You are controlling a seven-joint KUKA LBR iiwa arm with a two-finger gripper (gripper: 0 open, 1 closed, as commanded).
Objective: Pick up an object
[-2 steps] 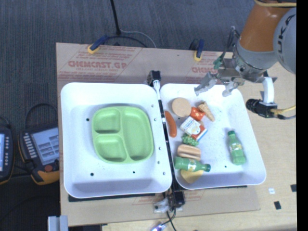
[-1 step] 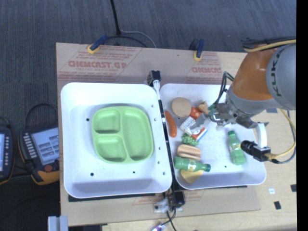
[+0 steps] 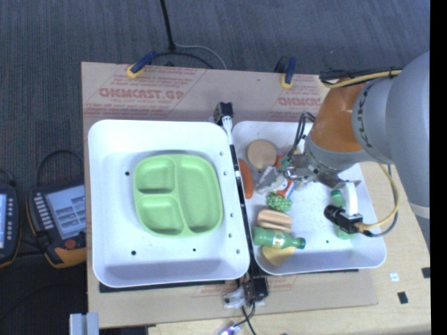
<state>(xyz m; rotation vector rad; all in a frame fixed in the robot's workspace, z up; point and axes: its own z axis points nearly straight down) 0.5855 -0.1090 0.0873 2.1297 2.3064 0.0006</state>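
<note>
1. The jaws (image 3: 285, 175) sit low in the right bin (image 3: 370, 257) among small toys; whether they are released or clenched I cannot tell.
2. Just below lie green grapes (image 3: 280, 202), a hot dog (image 3: 274, 220) and a green bottle (image 3: 278, 240) (lying flat).
3. The left bin (image 3: 105, 257) holds a green divided plate (image 3: 177, 194).

A single fixed camera looks down at a slant from above, far enough to take in the whole brown cardboard-topped bench (image 3: 174, 93) and both shallow white plastic bins (image 3: 112, 187), centred in frame.
</note>
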